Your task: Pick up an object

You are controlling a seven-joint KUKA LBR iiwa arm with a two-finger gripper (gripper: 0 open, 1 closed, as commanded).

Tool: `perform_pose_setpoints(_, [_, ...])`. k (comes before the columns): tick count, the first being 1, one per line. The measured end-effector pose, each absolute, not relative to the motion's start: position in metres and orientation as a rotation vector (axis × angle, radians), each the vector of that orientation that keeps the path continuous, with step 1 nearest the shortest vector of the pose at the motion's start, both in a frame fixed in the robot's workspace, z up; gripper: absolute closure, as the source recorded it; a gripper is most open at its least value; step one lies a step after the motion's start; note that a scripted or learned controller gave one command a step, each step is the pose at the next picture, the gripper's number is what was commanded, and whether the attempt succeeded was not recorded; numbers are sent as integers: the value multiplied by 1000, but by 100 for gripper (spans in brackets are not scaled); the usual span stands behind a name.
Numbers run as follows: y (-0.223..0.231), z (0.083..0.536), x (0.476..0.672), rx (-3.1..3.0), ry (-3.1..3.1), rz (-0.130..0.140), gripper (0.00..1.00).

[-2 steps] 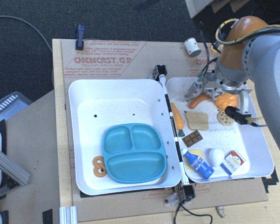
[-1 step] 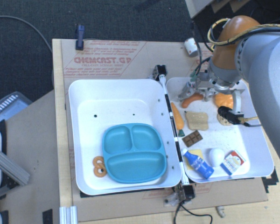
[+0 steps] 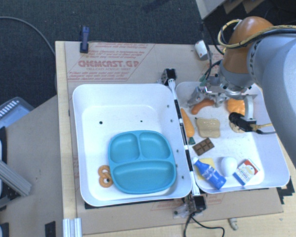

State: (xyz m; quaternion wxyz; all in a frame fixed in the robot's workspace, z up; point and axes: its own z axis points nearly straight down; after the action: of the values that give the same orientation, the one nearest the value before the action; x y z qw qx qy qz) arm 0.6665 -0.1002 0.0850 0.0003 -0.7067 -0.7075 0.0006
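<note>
Hand [image 3: 207, 96] over a curved orange piece [image 3: 203, 104] in the right bin [image 3: 271, 154], grip state unclear.

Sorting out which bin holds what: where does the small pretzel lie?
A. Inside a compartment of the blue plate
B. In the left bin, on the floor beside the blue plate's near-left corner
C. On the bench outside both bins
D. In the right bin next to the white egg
B. The pretzel lies on the white floor of the left bin, against the near-left edge of the blue divided plate, not in a compartment.
</note>
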Motion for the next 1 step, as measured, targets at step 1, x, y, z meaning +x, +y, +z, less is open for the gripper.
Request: perform_pose_setpoints(1, [-95,85,666,-2220,-2222,2,0])
